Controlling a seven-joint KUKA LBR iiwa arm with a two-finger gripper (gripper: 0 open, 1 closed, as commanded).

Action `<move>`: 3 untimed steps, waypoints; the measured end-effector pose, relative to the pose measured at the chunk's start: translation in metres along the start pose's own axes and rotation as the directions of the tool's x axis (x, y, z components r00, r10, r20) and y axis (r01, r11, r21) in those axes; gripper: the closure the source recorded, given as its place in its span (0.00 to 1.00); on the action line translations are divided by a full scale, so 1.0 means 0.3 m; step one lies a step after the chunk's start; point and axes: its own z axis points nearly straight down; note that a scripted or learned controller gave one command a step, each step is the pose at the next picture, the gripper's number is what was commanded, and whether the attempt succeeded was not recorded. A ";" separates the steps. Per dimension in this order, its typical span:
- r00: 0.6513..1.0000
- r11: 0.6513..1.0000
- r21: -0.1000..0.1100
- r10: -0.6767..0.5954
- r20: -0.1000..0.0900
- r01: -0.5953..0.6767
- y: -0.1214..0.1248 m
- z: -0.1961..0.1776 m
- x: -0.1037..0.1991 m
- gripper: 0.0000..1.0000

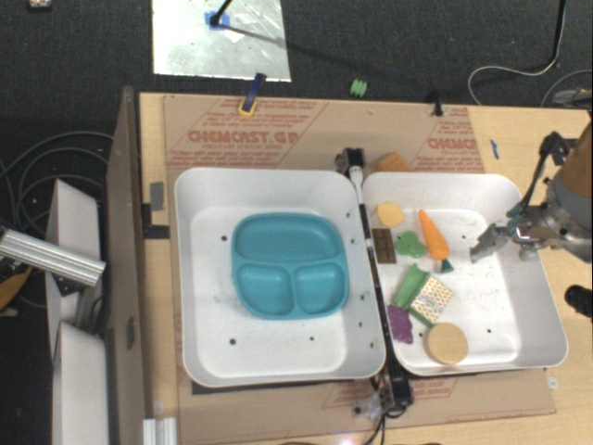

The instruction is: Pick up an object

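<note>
Since nothing sits between the tool's [484, 245] prongs, which look spread apart over the right bin [533, 332], the pick is not yet made. From frame bottom upward lie a tan disc [447, 343], green cucumber [411, 286] and carrot [433, 234], all left of it.

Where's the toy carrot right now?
The toy carrot lies in the right bin, upper middle, between the green broccoli piece and the gripper.
</note>
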 end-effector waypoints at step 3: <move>1.000 1.000 0.004 0.001 -0.002 -0.001 0.170 0.402 0.195 0.00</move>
